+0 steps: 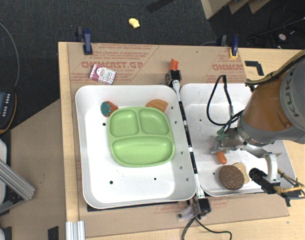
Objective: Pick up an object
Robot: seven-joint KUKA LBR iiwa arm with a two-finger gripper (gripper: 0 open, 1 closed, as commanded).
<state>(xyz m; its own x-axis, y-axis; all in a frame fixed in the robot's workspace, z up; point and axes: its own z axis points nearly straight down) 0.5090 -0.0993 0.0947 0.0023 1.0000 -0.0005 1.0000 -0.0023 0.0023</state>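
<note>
Hovering gripper [223,145] low in right bin [202,104], finger state cannot be told, small orange object [221,158] just below it, brown round disc [233,177] near, green divided plate [140,136] in left bin [92,149].

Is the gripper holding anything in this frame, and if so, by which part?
Cannot be told. The gripper is low in the right bin, directly above a small orange piece, but the view does not show that piece between its fingers.

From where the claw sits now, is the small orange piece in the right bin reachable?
Probably yes. The claw hangs just above the orange piece in the right bin, with nothing lying between them. The brown round object sits off to the side.
</note>
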